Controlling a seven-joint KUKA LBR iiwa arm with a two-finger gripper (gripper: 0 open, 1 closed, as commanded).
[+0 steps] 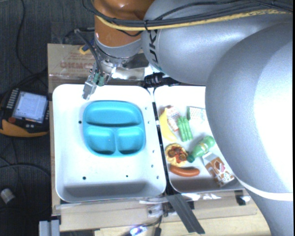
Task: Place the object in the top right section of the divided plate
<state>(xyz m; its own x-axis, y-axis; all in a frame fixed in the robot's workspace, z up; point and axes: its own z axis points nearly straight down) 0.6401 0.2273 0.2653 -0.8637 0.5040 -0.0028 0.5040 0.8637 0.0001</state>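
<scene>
From above the bench, the gripper (90,89) hangs over the far left corner of the left bin (69,181), its tip just beyond the back rim of the blue divided plate (113,128). The fingers are small and dark against the white floor here; I think nothing sits between them, but I cannot tell how far apart they stand. The orange band (123,6) and the grey arm (246,82) rise behind it and sweep across the right side of the view, covering the far and right edges of the right bin (173,182).

Just below and to the right of the tool, the plate lies flat, its long axis running left to right across the bin, with one wide section nearest the tool and two smaller ones on the near side. White floor shows all round the plate, widest toward the near wall.

Well off to the tool's right, past the divider between bins, the objects lie close together: a banana (164,127) lengthwise along the left wall, green beans (185,129) beside it, a green bottle (201,147) tilted diagonally, a sausage (185,171) lying crosswise near the front, and a small carton (220,170) beside the arm's edge.
</scene>
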